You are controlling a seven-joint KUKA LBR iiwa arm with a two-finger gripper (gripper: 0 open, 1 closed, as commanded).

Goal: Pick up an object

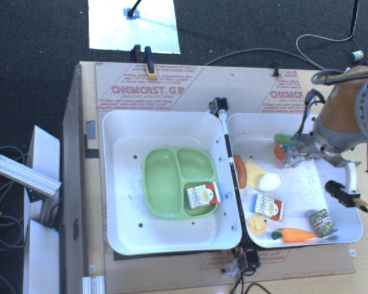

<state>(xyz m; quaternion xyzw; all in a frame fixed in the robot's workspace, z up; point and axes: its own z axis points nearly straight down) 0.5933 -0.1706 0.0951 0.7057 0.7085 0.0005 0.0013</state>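
An object for picking, perhaps the small red-and-green item (283, 146), lies in the right bin (340, 225) beside the claw (292, 155); nothing looks lifted yet. We cannot tell the claw's state. This bin also has an egg (269, 182), carrot (296, 234) and carton (267, 207). The left bin (126, 139) holds a green tray (165, 182) with another carton (202, 195).

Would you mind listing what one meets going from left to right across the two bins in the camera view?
Green divided plate → small carton on the plate → sausage → white egg → carrot → green can; the gripper hangs over the right bin, near a red and green item.
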